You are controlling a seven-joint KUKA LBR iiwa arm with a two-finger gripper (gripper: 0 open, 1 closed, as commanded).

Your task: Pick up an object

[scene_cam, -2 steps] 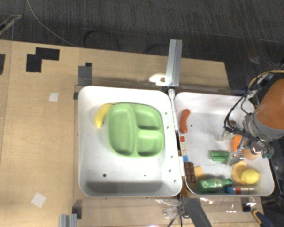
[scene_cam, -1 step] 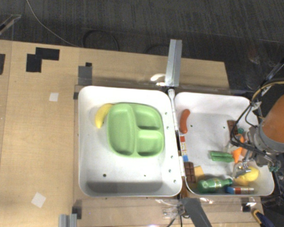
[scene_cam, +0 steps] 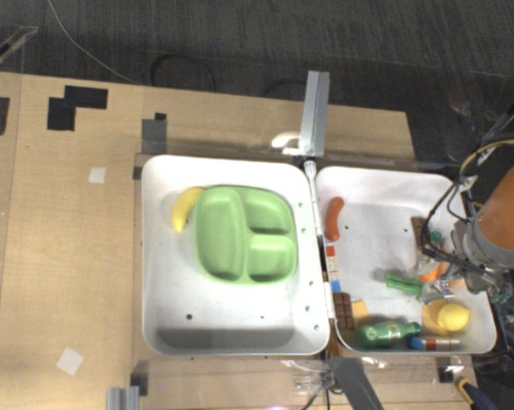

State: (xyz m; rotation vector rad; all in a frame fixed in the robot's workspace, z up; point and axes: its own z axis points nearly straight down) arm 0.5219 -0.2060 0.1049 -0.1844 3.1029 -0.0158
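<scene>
Grey-metal claw (scene_cam: pixel 445 283) hangs low over the right bin (scene_cam: pixel 385 184), its grip too cluttered to tell — a yellow lemon (scene_cam: pixel 447 317) just beside it, green bottle (scene_cam: pixel 386 334) near, green divided tray (scene_cam: pixel 243 233) well apart in the left bin (scene_cam: pixel 161 264).

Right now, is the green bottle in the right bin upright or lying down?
Lying down: the green bottle rests on its side along the near wall of the right bin, beside the yellow lemon.

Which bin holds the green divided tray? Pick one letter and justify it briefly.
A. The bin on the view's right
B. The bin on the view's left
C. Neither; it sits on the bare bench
B: the green divided tray lies inside the left bin, with a banana tucked against its left edge.
</scene>
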